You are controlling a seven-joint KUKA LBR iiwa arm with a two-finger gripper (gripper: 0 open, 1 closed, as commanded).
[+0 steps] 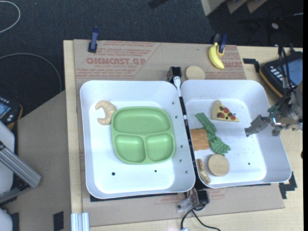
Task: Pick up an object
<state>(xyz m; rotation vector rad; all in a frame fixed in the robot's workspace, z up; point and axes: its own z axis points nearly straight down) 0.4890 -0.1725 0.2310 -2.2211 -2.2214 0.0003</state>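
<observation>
Gripper (257,125) low over the right bin (255,174), holding nothing, with toy food lying beside it.

Taking the pizza slice (224,112) as the landmark: the gripper sits to its right and slightly lower, over bare white floor of the right bin, and I cannot tell whether its fingers are open or closed. Below and left of the slice lies a green leafy piece (211,134), running diagonally, with an orange block (199,138) touching its left side. Further below the slice rests a round tan cookie (218,165), beside a small pale piece (201,170) at the bin's left wall. Well left of the slice, the left bin (96,143) holds a green divided plate (143,134) and a croissant (105,111). Above the slice, on the desk (120,59), lies a banana (216,57).
</observation>
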